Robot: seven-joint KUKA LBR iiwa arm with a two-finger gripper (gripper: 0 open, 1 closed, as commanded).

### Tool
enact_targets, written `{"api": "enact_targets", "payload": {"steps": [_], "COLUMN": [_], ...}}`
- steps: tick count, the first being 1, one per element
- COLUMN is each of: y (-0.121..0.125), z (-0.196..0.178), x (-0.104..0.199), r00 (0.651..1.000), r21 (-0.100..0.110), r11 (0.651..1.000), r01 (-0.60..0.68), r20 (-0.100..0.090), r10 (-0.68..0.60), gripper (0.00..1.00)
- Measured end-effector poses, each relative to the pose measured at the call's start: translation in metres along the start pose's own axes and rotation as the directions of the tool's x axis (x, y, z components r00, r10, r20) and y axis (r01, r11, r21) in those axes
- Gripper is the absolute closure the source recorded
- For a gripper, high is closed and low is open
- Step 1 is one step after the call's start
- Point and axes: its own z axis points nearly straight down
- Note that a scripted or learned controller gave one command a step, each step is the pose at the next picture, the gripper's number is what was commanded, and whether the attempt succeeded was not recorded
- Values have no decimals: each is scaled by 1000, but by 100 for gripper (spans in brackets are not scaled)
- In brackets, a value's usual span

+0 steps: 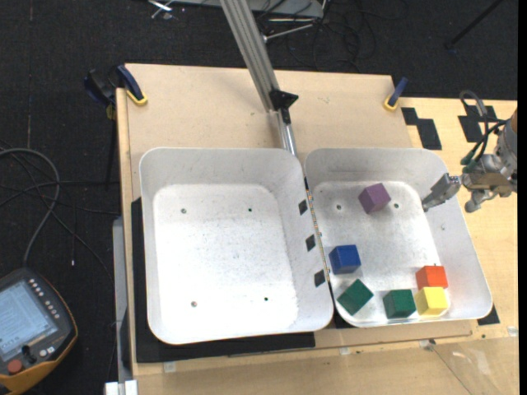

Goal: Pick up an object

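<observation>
The right bin point(461, 245) holds several small cubes. A purple cube point(375, 197) sits near its back, a blue cube point(344, 258) by its left wall. Along the front lie a dark green cube point(355, 296), a green cube point(399, 303), a yellow cube point(432, 301) and an orange cube point(431, 276) just behind the yellow one. My gripper point(455, 196) hangs over the bin's back right rim, to the right of the purple cube. Its fingers are spread open with nothing between them.
The left bin point(156, 220) lies beside the right one on a wooden bench point(206, 113). A slanted metal pole point(251, 44) rises from behind the bins' shared edge. Clamps sit at the bench's back corners. A teach pendant point(29, 327) lies on the floor at lower left.
</observation>
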Motion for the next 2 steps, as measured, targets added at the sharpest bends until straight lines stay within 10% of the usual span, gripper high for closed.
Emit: {"api": "enact_targets", "payload": {"steps": [1, 2], "y": [0, 83], "z": [0, 66], "x": [0, 9], "r00": [1000, 1000], "r21": [0, 1], "r11": [1000, 1000], "r01": [0, 4], "r20": [0, 0], "r10": [0, -4], "gripper": [0, 0]}}
